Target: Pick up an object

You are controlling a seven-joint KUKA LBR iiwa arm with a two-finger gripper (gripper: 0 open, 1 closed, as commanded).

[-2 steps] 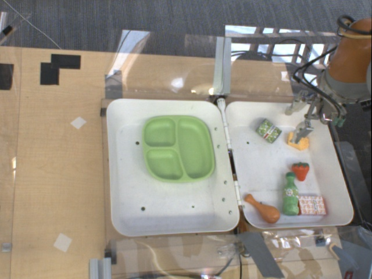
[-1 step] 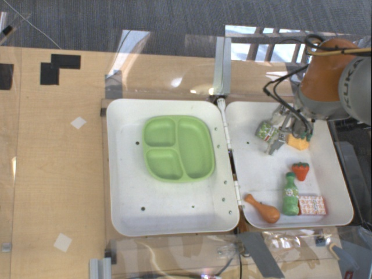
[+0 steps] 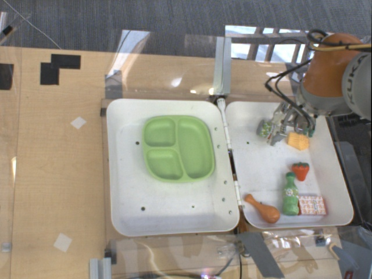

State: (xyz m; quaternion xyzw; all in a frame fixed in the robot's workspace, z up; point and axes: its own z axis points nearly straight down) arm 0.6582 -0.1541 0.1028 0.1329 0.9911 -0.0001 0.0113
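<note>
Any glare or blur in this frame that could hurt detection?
Camera view: glare streaks on the clear panels behind the bins and along the near edge; gripper looks soft, its fingers hard to resolve; green plate and toys in the right bin are evenly lit with faint shadows.

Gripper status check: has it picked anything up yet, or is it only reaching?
Nothing looks lifted yet. The gripper is down in the right bin, beside the yellow cheese wedge; whether it grips anything is unclear. The strawberry, green bottle, drumstick and pink box lie in the bin. The grasp and lift remain.
</note>
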